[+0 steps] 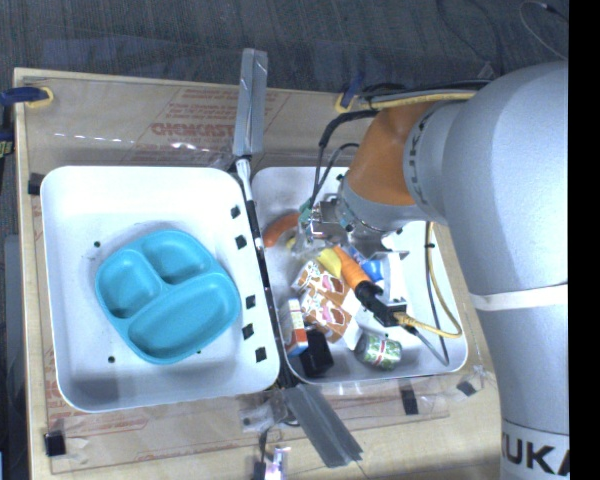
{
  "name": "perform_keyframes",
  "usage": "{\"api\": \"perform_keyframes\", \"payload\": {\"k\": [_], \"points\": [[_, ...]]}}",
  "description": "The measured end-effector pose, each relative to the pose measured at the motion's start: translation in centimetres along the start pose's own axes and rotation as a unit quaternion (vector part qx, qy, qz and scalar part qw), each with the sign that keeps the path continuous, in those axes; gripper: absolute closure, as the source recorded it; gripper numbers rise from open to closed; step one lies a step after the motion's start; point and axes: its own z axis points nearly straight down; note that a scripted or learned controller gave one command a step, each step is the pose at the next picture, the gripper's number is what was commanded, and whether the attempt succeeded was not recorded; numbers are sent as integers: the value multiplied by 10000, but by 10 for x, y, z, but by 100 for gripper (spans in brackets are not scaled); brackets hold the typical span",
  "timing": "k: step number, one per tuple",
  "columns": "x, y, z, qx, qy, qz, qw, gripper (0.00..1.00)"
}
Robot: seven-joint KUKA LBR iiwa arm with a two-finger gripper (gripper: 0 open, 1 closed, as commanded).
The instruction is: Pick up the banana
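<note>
The banana (329,260) shows as a short yellow piece in the cluttered right bin (442,360), lying between a patterned box (324,299) and an orange carrot-like piece (351,268). My gripper (316,228) hangs low over the bin's far left part, just above and left of the banana. The wrist and the orange band hide much of the gripper. Nothing is visibly held.
A brown-orange item (278,230) lies left of the gripper by the divider. A striped can (380,349), a black item (316,354) and a blue item (376,267) crowd the right bin. The left bin (70,208) holds a blue divided plate (168,295).
</note>
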Motion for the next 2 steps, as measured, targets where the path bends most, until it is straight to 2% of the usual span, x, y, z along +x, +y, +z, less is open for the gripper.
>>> {"api": "perform_keyframes", "payload": {"k": [1,2], "points": [[0,0,0,-2,-1,0,10000,0],[-14,28,16,54,21,123,9999,0]]}}
